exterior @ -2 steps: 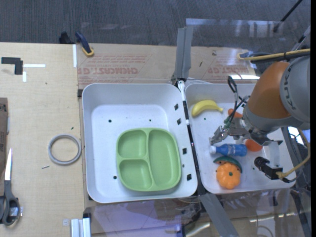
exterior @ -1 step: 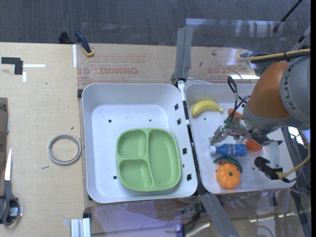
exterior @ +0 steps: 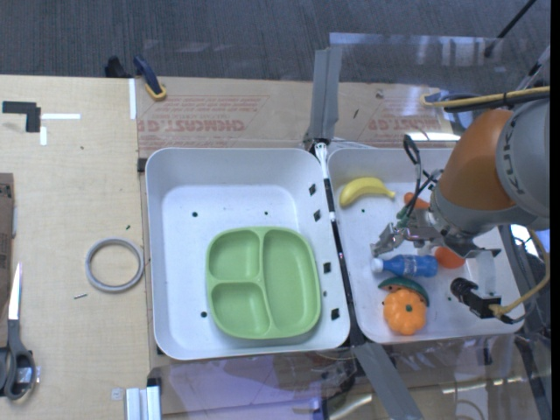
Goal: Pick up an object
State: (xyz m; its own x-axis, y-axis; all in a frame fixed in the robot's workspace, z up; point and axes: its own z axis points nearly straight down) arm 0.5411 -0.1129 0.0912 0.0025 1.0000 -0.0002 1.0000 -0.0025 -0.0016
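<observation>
Camera view: two white bins are seen side by side on the bench. The left bin holds a green divided plate. In the right bin, a banana lies at 11 o'clock, a blue bottle at the centre, and an orange pumpkin at 6 o'clock, just below the bottle. The gripper is lowered just above the bottle's left end; whether its fingers are parted or closed cannot be told. Small orange pieces are seen beside the arm. Mirrored red print on the cardboard at 12 o'clock cannot be read with certainty. A tape ring and scissors lie on the bench at 9 o'clock.
</observation>
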